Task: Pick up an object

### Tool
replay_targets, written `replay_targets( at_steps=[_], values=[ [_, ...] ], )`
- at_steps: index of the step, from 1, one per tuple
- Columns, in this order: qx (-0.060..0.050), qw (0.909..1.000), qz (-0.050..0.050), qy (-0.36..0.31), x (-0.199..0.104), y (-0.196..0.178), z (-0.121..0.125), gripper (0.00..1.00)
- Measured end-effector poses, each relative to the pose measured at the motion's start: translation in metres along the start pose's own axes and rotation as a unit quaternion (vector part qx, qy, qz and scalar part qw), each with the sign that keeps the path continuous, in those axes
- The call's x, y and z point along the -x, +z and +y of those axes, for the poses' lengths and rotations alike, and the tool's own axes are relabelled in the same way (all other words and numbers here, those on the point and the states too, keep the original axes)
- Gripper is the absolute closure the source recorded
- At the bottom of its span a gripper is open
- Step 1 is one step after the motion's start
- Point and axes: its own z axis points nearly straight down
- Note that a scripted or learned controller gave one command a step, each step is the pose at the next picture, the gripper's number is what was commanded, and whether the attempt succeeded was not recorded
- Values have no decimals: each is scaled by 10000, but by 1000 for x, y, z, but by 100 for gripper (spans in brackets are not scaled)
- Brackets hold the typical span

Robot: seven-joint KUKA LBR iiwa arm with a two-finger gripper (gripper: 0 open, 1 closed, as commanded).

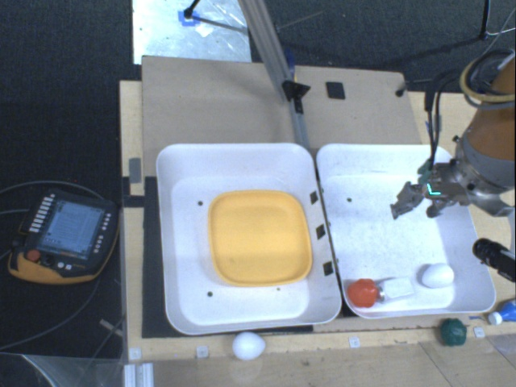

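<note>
Left bin (173, 240): we list one plate (260, 237), lying at its middle. Right bin (355, 216): we list a ball (363, 293), a small block (396, 288) and an egg (437, 276) along the near wall. Gripper (419, 201): over that bin's right part.

You have a tan bench (355, 119) carrying 2 shallow white bins side by side, their inner rims touching. The left bin (181, 216) sits on a dark mat (150, 280) that shows along its left and front edges. The right bin (371, 176) lies beside it. On the bench's front strip you see a white egg-shaped object (248, 346) just below the left bin, and a dark green ball (452, 331) near the right bin's front corner.
</note>
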Motion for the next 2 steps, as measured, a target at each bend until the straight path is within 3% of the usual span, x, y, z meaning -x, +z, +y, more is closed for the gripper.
replay_targets(
  at_steps=[1, 2],
  values=[
    [0, 10000, 0, 0, 0, 0, 0, 0],
    [-14, 10000, -1, 4, 4, 44, 5, 0]
  ],
)
